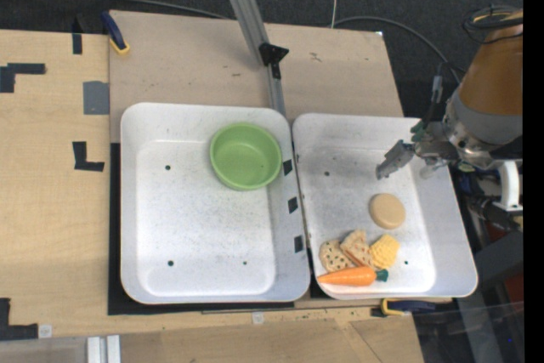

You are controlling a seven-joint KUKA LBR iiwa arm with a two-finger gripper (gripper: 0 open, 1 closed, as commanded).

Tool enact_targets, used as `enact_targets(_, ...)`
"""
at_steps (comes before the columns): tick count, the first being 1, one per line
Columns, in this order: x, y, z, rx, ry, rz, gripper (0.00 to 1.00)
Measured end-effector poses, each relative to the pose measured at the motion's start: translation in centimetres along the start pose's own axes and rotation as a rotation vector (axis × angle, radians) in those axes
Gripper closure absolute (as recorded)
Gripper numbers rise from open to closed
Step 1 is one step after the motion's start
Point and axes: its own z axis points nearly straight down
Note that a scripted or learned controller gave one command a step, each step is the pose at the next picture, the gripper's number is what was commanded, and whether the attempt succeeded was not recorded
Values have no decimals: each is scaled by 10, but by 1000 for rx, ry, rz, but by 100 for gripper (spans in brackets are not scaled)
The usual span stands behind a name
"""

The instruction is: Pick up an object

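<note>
Camera view: I am seeing gripper (399, 159) hanging over right bin (340, 140), probably empty, jaw state unclear; tan disc (388, 210) lying just below it, ungrasped; pick not yet done

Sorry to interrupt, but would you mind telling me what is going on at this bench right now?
The grey arm reaches in from the right, its end effector poised over the right bin, holding nothing. Below it lie a tan round piece, crackers, a yellow piece and a carrot. A green bowl sits in the left bin.
</note>
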Motion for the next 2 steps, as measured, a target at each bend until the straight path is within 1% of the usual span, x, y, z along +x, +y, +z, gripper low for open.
enact_targets(1,0,0,0,0,0,0,0)
enact_targets(2,-6,3,47,5,0,2,0)
